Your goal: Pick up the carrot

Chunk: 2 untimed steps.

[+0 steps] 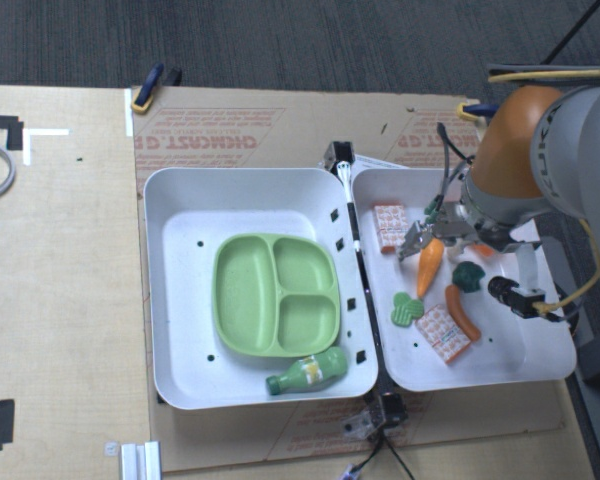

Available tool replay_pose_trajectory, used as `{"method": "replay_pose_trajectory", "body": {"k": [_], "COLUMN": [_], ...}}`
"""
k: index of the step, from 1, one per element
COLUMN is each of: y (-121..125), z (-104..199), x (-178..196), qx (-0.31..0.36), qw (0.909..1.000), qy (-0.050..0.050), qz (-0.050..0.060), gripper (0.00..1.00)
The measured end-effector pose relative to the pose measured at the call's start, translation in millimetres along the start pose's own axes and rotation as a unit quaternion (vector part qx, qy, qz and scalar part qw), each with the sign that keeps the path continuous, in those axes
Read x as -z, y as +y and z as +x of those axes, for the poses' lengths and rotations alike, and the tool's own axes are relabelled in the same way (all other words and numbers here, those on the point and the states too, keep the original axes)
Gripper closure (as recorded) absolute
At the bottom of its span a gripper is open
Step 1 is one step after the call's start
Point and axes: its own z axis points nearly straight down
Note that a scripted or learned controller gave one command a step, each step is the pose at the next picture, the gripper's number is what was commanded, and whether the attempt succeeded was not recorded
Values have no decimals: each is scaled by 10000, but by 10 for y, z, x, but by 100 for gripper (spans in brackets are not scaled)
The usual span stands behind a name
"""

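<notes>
Carrot [430, 267] lies in right bin [540, 363], tip toward broccoli [407, 310], its top end between the fingers of the gripper [427, 234], which appear closed on it. Judgement: lift straight up and slowly; grip sits near one end, so the carrot may pivot or slip toward sausage [461, 312].
</notes>
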Motion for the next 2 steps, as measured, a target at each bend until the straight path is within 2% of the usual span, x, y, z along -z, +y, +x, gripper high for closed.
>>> {"method": "replay_pose_trajectory", "body": {"k": [1,2], "y": [6,206], "z": [-5,557], "x": [97,2147], "qx": [-11,-1350], "qw": [10000,9908], "qy": [-2,-7], "qz": [-7,-5], "gripper": [100,100]}}
